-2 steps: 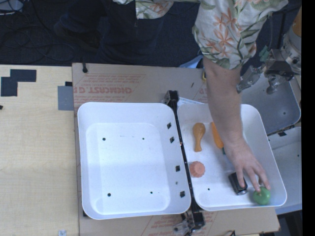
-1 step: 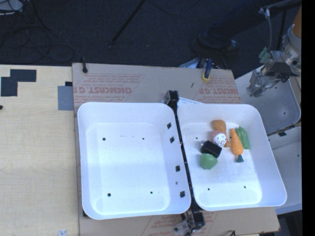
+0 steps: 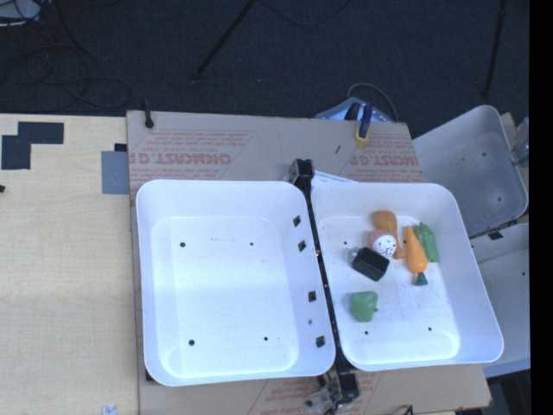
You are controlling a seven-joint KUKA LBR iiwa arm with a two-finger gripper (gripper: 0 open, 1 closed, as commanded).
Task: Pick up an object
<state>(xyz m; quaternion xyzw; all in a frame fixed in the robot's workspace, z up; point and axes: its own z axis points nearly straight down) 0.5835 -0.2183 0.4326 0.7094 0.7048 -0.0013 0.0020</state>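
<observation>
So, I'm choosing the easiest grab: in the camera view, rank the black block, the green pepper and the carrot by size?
1. Carrot, longest.
2. Black block and green pepper: too alike to rank.

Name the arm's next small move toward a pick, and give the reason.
Probably travel in over the right bin and stop above the green pepper. It lies alone on bare floor, while the black block, carrot and other toys crowd together.

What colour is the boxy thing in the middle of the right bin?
The boxy block is black, as the camera view shows, lying in the right bin.
</observation>
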